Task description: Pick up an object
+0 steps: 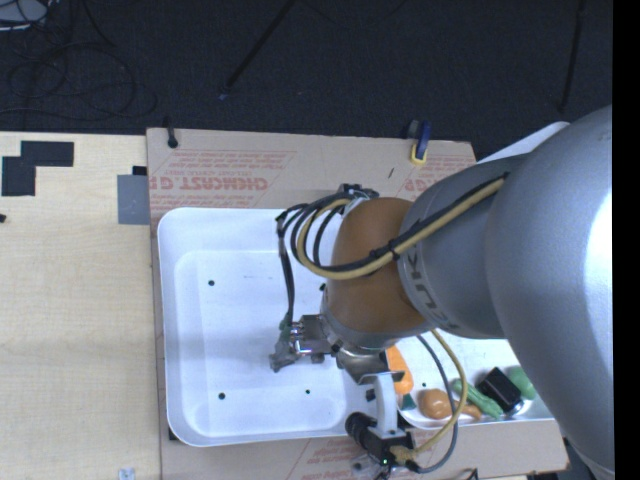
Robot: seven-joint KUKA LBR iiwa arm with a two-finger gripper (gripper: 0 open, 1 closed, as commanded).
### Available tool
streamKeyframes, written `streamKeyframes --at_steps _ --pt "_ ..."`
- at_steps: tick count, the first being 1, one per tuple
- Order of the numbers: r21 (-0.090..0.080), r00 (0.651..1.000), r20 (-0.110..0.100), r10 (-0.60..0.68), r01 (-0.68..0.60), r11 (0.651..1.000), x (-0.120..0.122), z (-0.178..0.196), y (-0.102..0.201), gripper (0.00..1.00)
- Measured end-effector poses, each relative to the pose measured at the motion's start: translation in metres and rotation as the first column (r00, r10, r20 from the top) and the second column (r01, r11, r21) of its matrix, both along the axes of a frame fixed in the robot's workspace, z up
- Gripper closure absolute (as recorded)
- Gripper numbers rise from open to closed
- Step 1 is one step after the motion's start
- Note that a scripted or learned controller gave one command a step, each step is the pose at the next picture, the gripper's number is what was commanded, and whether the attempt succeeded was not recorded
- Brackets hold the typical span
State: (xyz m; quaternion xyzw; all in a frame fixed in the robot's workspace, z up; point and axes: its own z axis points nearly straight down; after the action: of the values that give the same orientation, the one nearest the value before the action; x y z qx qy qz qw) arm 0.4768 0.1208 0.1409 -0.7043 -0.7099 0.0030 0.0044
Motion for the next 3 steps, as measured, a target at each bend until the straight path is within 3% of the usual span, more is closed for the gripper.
streamKeyframes --at_steps 1,2,3 --pt "0.002 1.0 0.017 -0.001 0.001 1.0 0.015 0.114 0.065 0.0" --pt "0.003 1.0 0.019 -0.003 0.003 1.0 0.007 0.243 0.085 0.0" --pt "-0.006 1.0 0.004 0.002 -0.002 1.0 0.006 0.244 0.085 1.0"
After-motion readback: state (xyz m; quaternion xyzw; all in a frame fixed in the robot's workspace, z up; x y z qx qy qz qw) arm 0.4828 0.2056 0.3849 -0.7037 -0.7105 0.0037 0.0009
